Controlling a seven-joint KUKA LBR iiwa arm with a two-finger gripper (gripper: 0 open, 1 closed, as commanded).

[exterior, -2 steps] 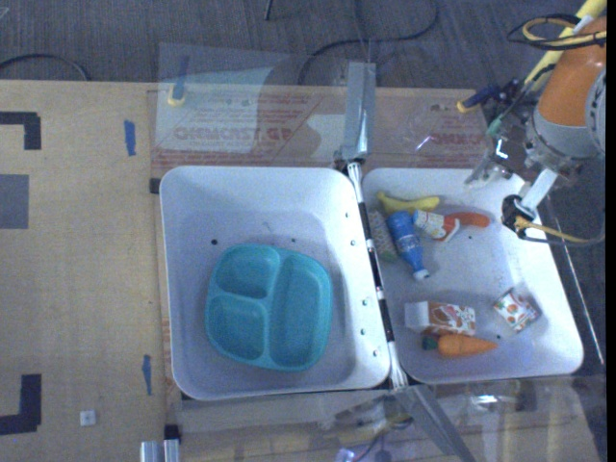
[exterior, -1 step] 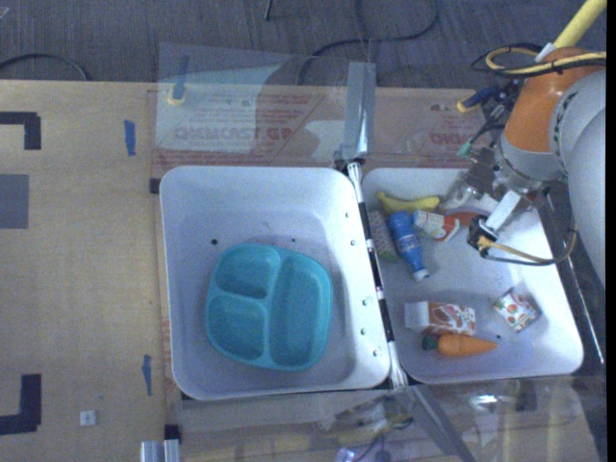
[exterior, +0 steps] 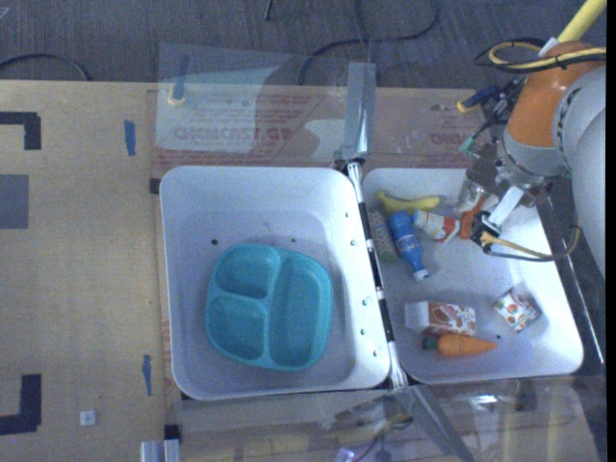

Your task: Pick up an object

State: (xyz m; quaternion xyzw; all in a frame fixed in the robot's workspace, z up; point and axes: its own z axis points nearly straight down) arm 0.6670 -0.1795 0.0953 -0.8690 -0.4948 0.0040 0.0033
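White bins (exterior: 183, 258) rest on wooden bench (exterior: 77, 258).

Two white bins: left bin (exterior: 183, 258), right bin (exterior: 553, 349). One teal divided plate (exterior: 269, 306). One banana (exterior: 409, 201), one blue bottle (exterior: 406, 243), one carrot (exterior: 462, 345), two small cartons (exterior: 441, 315) (exterior: 516, 310).
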